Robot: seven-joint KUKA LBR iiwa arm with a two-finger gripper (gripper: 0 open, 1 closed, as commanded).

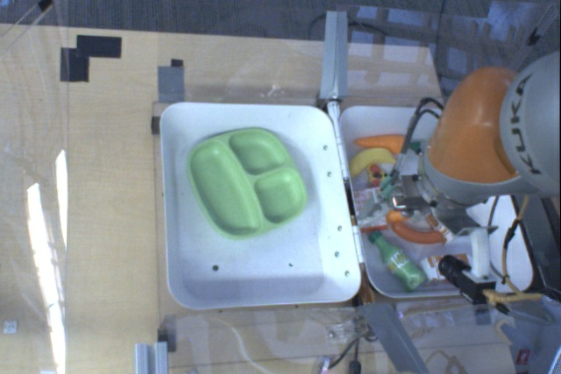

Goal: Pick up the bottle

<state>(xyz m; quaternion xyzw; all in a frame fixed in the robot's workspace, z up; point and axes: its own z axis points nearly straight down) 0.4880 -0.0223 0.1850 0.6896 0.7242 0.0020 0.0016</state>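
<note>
A green bottle (397,262) lies on its side near the front left corner of the right bin (372,278), neck pointing up-left. My gripper (392,199) hangs over the middle of that bin, just above and behind the bottle, among other items. The arm's grey and orange wrist (473,140) covers much of the bin's right side.
The left bin (254,280) holds a green three-compartment tray (248,181). In the right bin lie a yellow banana (371,158), an orange carrot-like piece (382,141) and an orange-red item (419,232) next to the bottle. A metal divider post (334,57) stands between the bins.
</note>
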